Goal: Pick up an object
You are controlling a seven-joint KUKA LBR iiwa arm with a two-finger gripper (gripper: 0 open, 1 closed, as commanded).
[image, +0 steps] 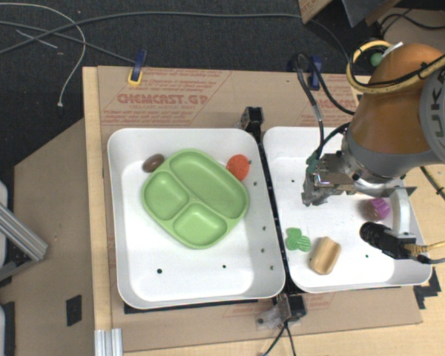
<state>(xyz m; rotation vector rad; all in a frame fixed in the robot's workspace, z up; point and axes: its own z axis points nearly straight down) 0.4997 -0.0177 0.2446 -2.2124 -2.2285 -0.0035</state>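
My gripper [312,193] hangs over the middle of the right bin [297,143], above its bare floor, and I see nothing between its fingers. Below it, near the bin's front, lie a small green piece [297,239] and a tan cylinder-shaped block [325,255]. A purple object [378,208] sits to the right, partly hidden under the wrist. In the left bin [126,221] a green divided plate [195,197] lies tilted, with a red-orange ball [239,166] at its upper right and a brown oval piece [154,162] at its upper left.
The arm's grey and orange body [397,102] covers the right bin's back right part. A black clamp [251,117] sits at the top of the divider between the bins. Cardboard surrounds both bins; cables run behind.
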